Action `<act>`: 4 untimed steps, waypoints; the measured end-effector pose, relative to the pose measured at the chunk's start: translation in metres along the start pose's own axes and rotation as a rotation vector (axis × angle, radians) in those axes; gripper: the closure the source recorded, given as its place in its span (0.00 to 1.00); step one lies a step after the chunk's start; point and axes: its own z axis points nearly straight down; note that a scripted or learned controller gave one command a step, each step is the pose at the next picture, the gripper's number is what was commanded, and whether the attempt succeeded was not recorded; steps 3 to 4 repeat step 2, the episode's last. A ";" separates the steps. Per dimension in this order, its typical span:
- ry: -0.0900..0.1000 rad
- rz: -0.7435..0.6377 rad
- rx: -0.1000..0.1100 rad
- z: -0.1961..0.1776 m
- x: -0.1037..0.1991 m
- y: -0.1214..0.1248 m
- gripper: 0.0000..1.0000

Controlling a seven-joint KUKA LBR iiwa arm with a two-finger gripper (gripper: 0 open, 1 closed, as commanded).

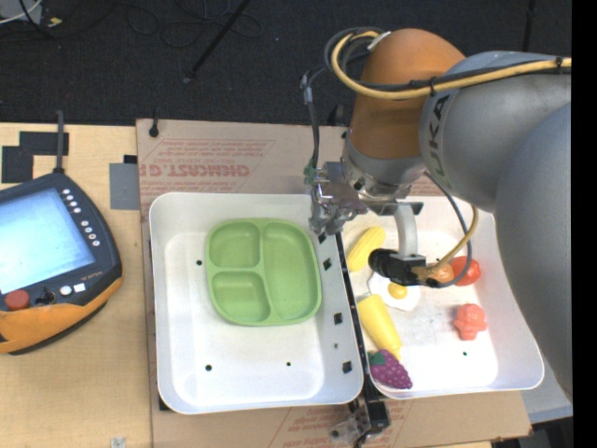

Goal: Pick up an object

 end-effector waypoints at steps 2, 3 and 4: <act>-0.002 0.005 -0.003 0.002 0.008 -0.006 1.00; -0.002 0.005 -0.003 0.002 0.008 -0.006 1.00; -0.002 0.005 -0.003 0.002 0.008 -0.006 1.00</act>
